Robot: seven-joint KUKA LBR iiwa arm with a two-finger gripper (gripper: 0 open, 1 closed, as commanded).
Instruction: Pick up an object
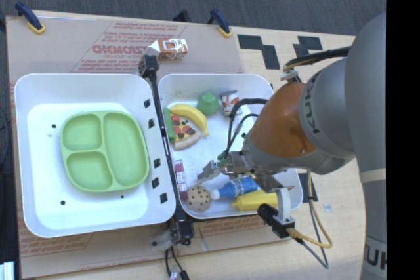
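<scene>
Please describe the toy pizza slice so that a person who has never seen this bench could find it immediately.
Look at the right bin, the one the arm reaches into. Along its left wall, just under the yellow banana, lies the pizza slice. It is the only flat triangle there, tan-crusted with red and green toppings, unlike the round green ball beyond the banana.

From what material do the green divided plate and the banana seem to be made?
The green divided plate looks like moulded plastic, matte to slightly satin: one even pale green, soft rounded ridges between its three compartments. The banana seems to be a plastic toy: uniform bright yellow, smooth surface, though soft rubber cannot be excluded.
</scene>
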